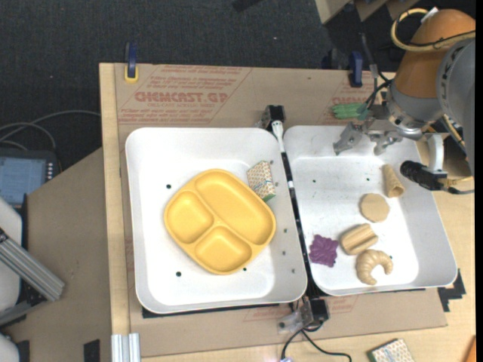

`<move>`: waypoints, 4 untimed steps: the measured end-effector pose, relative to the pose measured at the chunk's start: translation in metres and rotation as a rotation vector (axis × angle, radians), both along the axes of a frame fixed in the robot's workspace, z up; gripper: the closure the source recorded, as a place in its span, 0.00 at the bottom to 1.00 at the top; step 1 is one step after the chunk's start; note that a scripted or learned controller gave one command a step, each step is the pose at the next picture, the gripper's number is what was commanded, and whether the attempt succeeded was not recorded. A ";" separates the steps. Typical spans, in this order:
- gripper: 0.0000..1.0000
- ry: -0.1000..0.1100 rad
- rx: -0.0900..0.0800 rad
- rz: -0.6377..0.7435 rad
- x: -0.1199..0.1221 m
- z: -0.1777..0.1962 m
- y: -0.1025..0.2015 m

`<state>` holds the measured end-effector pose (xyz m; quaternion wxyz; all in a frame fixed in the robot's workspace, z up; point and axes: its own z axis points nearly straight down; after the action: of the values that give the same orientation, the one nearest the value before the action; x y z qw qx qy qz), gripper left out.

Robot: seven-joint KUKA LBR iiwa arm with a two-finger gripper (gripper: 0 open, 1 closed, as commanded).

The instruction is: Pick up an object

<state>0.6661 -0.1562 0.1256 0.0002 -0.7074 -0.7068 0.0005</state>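
- Gripper (365,139) at the far edge of the right bin (332,274), fingers spread apart, nothing between them.
- Just nearer than the gripper: tan cone (392,179), round biscuit (373,207).
- Further toward the near rim: bread roll (357,238), croissant (374,265), purple lump (324,250).
- Well left, in the left bin (147,202): yellow divided plate (218,220), patterned packet (261,176) touching it.

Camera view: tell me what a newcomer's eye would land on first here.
The bright yellow plastic divided tray stands out most, lying in the middle of the left white bin. Next come the tan bread-like toy pieces and a small purple lump clustered in the lower part of the right white bin. The grey arm's gripper hangs over that bin's upper edge, apart from these pieces.
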 end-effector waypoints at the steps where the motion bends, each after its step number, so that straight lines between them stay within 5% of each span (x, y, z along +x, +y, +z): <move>1: 0.00 0.010 0.024 0.001 0.002 -0.038 -0.062; 2: 0.00 -0.001 0.010 0.005 -0.069 -0.040 -0.062; 3: 0.00 0.004 0.004 0.002 -0.111 -0.041 -0.003; 4: 1.00 -0.002 0.001 0.001 -0.108 -0.031 -0.005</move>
<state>0.5576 -0.1612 0.0948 -0.0002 -0.7071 -0.7071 -0.0004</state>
